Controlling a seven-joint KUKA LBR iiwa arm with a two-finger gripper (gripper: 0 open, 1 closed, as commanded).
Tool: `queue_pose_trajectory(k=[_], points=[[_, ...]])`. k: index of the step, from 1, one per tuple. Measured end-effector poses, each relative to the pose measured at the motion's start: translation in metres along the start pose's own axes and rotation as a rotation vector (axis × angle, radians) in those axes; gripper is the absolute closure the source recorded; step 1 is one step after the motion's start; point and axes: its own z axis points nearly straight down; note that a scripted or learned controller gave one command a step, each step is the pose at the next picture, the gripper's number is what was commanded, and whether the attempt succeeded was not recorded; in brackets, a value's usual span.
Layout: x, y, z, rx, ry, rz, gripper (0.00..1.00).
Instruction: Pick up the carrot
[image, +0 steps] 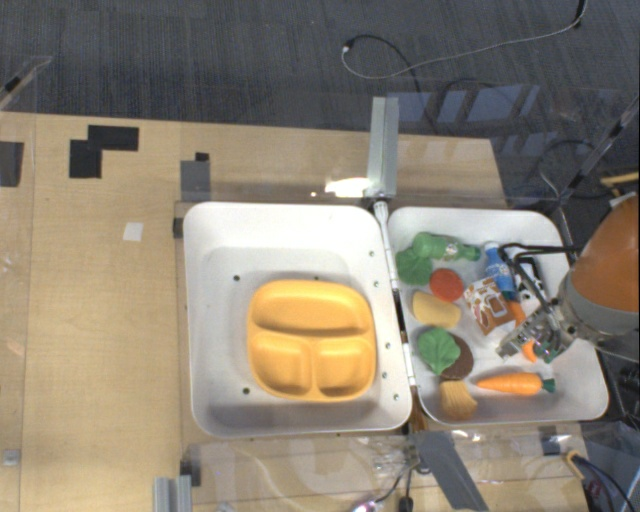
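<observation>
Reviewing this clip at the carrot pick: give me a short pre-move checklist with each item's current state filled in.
1. Carrot in view and lying flat in the right bin: ok.
2. Carrot top free of other items: ok; the brush-like item lies to its left, apart from it.
3. Gripper over the right bin, just above the carrot's green end in the view: ok.
4. Gripper centred over the carrot's body: not ok; it sits toward the right end.
5. Fingers open enough to straddle the carrot: cannot tell.
6. Nothing already held: cannot tell; small items crowd the gripper.
</observation>
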Motion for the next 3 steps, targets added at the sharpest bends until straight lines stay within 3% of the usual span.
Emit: queue_pose_trajectory(k=[1,2,3], points=[[-0.001,0.003,-0.012,-0.005,-0.005,-0.003,1.00],[-0.032,0.012,-0.083,0.004,0.001,-0.266,1.00],[-0.034,0.015,-0.095,-0.001,-0.007,-0.269,1.00]])
